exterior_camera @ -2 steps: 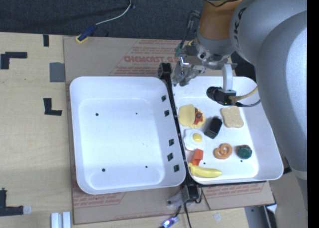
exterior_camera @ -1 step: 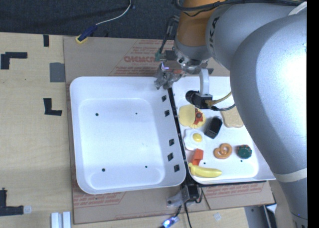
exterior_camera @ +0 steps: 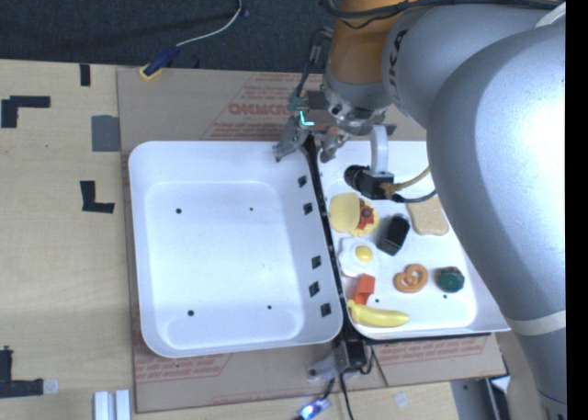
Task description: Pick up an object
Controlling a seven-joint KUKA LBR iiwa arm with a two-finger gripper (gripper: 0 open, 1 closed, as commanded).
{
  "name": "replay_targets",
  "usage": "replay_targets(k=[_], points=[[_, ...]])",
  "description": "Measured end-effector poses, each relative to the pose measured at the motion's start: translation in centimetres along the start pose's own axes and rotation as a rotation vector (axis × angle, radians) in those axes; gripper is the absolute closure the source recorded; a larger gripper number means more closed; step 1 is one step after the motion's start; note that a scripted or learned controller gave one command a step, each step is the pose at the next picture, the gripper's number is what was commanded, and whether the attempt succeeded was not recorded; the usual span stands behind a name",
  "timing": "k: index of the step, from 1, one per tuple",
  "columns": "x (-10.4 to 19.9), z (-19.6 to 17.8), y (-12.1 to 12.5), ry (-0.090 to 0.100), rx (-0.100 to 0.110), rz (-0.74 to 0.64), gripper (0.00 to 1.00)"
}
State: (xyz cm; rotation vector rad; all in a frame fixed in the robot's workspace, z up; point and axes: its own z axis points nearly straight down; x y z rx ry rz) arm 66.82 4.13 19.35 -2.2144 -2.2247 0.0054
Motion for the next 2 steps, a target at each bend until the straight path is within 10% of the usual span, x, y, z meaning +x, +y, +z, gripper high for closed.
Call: replay_targets(k=[1, 2], points=[[-0.28, -3.16, 0.07, 0.001, -0.004, 0.0, 0.0], [-0.06, -3.78, 0.06, 0.0, 0.001, -0.004, 1.0]])
